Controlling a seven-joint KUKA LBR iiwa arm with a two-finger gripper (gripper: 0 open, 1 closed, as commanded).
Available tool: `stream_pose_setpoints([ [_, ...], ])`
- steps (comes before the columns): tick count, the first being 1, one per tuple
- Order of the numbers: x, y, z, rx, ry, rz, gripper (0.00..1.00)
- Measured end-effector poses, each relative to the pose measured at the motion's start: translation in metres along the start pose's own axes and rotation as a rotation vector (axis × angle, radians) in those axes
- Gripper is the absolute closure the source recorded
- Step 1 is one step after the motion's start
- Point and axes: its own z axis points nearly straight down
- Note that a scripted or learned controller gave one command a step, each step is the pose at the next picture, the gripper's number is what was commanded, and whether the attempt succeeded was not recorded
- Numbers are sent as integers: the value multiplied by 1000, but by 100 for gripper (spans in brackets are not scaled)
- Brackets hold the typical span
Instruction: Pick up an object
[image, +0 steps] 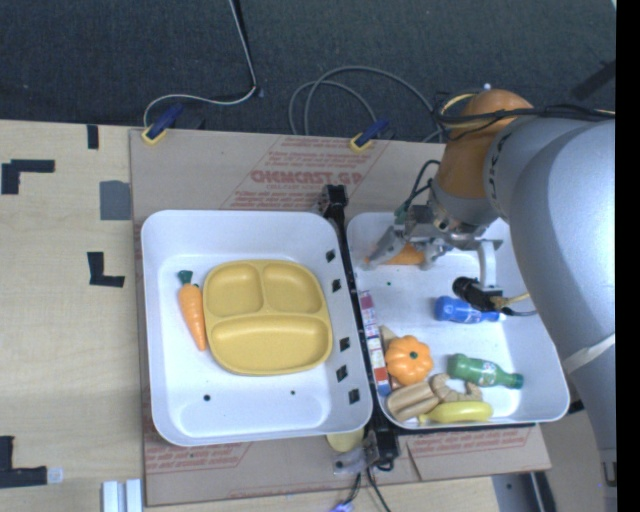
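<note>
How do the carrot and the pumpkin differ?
The carrot is long and thin; the pumpkin is round and squat. The carrot lies in the left bin beside the yellow tray; the pumpkin sits in the right bin, close to other toys. The carrot has a green top, the pumpkin a brownish stem. Both are orange.

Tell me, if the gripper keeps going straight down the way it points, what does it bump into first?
Probably the small orange thing right under the gripper, near the right bin's back corner. Depth is hard to judge from above, so it might meet the bin floor beside it instead.
</note>
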Motion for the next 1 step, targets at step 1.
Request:
stream_pose_setpoints([
  [1,-1,0,0,1,2,-1,0],
])
